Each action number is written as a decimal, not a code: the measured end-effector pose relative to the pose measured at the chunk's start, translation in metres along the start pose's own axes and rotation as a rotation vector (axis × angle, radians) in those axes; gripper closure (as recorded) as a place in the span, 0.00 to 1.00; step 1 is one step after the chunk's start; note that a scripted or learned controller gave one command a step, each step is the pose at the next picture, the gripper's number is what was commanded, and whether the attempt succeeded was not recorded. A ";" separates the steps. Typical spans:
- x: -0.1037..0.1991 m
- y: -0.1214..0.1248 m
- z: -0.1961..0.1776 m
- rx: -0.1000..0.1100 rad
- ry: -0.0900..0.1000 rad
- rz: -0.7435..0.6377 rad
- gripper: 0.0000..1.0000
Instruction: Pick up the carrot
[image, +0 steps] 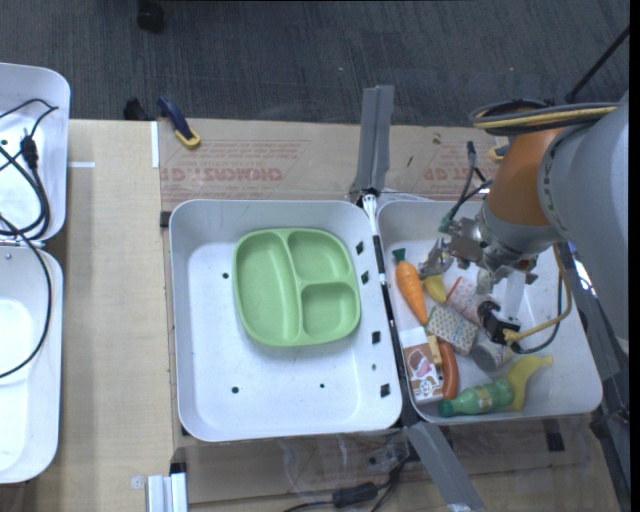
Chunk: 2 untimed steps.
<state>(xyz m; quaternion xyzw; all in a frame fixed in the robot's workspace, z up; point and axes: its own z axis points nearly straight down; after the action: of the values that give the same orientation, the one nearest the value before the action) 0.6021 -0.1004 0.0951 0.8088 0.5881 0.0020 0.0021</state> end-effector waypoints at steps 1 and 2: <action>0.001 -0.016 -0.001 -0.008 0.000 0.120 0.00; -0.002 -0.015 -0.008 -0.005 -0.003 0.122 1.00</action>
<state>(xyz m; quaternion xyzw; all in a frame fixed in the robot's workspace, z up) 0.5873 -0.0974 0.1026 0.8432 0.5376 0.0021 0.0049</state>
